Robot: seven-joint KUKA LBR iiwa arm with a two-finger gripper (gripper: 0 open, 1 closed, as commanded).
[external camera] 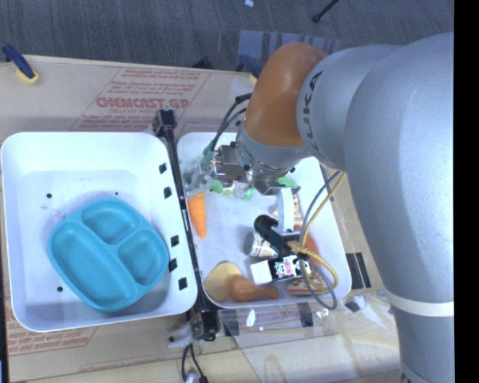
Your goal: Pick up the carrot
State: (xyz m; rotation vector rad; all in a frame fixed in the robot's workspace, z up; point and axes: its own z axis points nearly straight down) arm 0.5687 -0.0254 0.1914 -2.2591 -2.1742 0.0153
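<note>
My gripper (227, 172) sits low in the right bin (329, 214), at its upper left, and I cannot tell its state from this slant. The carrot (197, 215) lies just below it along the bin's left wall, untouched. It looks like a smooth, rigid, tapered plastic toy, light but likely slippery; I'd judge the thicker upper half the safest hold, squeezing across its width. The left bin (32, 158) holds a glossy blue compartment tray (108, 251).

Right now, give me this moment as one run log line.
carrot: lying in right bin, left wall | gripper: above bin's far end, nothing seen held | blue tray: left bin
</note>
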